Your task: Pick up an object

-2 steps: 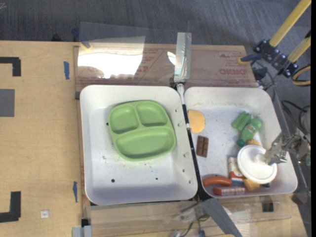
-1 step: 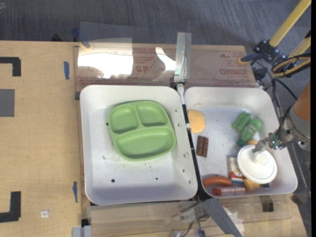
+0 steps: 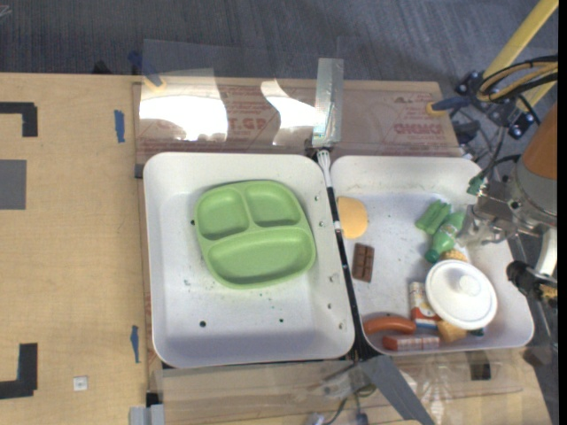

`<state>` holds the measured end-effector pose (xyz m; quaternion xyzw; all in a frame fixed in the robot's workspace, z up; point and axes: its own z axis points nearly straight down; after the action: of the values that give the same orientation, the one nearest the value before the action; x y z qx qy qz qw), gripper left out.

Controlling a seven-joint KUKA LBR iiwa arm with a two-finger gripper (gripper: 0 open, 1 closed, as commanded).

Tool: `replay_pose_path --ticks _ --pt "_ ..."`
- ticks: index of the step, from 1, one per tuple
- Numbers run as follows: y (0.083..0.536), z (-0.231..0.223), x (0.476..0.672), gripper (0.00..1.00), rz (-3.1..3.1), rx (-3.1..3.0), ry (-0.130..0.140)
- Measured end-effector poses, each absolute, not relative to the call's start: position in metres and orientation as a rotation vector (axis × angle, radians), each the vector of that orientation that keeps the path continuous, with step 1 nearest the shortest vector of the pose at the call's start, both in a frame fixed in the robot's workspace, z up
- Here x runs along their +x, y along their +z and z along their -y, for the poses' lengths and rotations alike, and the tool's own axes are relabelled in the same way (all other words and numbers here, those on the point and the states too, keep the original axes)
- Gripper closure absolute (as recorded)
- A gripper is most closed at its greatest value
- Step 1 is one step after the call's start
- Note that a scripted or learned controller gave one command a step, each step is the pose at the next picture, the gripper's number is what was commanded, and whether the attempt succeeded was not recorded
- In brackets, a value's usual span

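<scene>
The gripper (image 3: 462,228), its jaws' opening impossible to tell, sits just right of the green toy (image 3: 434,217).

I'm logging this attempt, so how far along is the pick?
Done: the arm has reached the right bin, with its end effector low beside the green toy near the far right corner. In hand: nothing shows as lifted; I cannot tell whether it grips anything. Left: the grasp and lift. The brown block, white lidded pot and green divided plate lie at rest.
</scene>
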<state>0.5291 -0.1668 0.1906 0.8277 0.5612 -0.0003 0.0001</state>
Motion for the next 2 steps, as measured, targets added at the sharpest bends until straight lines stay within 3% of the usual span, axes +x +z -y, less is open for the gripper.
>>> replay_pose_path --ticks 1,2 --pt "0.191 0.167 0.529 0.00 -1.762 2.601 -0.002" --pt "0.106 0.151 0.593 0.00 -1.225 2.895 -0.007"
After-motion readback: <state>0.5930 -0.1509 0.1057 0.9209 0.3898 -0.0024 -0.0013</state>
